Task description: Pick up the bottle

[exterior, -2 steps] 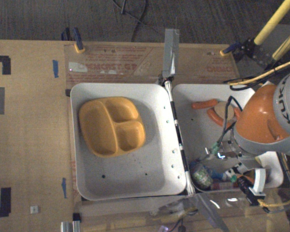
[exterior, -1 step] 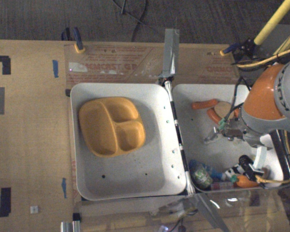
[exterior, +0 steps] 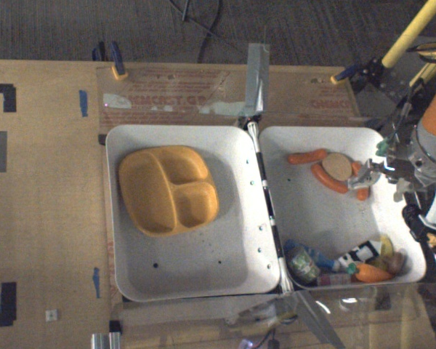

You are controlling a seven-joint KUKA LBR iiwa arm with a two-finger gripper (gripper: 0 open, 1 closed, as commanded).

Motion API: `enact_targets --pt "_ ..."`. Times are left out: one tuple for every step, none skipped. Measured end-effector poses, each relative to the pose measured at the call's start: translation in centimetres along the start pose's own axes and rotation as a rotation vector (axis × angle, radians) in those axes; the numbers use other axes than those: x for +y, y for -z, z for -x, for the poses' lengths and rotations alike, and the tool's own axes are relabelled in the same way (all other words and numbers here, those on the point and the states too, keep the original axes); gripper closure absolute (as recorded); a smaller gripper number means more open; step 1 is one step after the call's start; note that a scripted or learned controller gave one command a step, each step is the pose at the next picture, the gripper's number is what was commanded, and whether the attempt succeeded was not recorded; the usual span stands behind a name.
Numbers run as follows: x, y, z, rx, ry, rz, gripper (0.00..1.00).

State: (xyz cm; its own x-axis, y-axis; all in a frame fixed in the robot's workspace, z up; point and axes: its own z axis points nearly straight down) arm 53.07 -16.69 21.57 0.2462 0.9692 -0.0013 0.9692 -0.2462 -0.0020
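The bottle (exterior: pixel 306 262), blue-green with a clear body, lies on its side in the right bin (exterior: pixel 312 217) at the near left corner. My gripper (exterior: pixel 362 181) hangs over the far right part of that bin, beside the sausages and well away from the bottle. It holds nothing that I can see.
Orange sausages (exterior: pixel 307 157) and a round tan piece (exterior: pixel 338 166) lie at the back of the right bin. A black-and-white item (exterior: pixel 361 254), a carrot (exterior: pixel 371 273) and a banana (exterior: pixel 386 248) crowd the near right corner beside the bottle. A yellow divided plate (exterior: pixel 168 189) sits in the left bin (exterior: pixel 196 267).
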Motion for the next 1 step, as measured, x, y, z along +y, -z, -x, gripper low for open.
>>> enact_targets --pt "-1.98 -12.98 -5.04 0.002 0.194 0.006 0.00"
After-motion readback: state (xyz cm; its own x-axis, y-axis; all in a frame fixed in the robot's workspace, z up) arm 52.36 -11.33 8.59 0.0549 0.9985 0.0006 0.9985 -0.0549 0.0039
